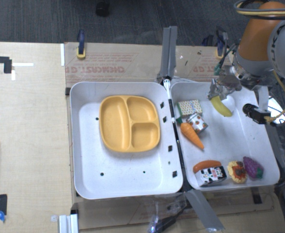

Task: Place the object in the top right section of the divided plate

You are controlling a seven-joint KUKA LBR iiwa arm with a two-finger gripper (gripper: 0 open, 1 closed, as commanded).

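The grey arm's gripper [219, 92] hangs over the upper part of the right bin [263, 144], its fingers closed on a yellow banana [222, 107] that dangles just below them. The yellow divided plate [130, 123] sits in the left bin [84, 144]. A carrot [192, 136], a sausage [206, 165] and purple grapes [252, 167] lie in the right bin.

The robot's grey metal arm [283, 38] carries a rounded orange band [259, 35] above the wrist. A yellow-and-black cable [249, 4] loops at its 12 o'clock side. The grey two-finger gripper [220, 89] has boxy metal parts.
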